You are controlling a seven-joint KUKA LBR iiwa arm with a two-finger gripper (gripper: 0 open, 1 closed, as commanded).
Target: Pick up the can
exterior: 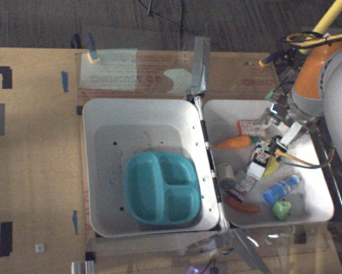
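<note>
Several things crowd the can [225, 171], low against the right bin's [318, 203] left wall, with a carrot [234, 142] just above. The tool [272, 114], its opening impossible to tell, hovers well apart and could grab a neighbour instead.

– Where do you find the can [225, 170]?

– You find it in the right bin [310, 201], close to the left wall, a little below the middle of that wall.

– How does it look to you?

– It is a small, pale cylinder, beige-grey. You see it resting on the bin floor. It seems to stand upright, round top up, but it is small and blurred, so you cannot be sure.
</note>
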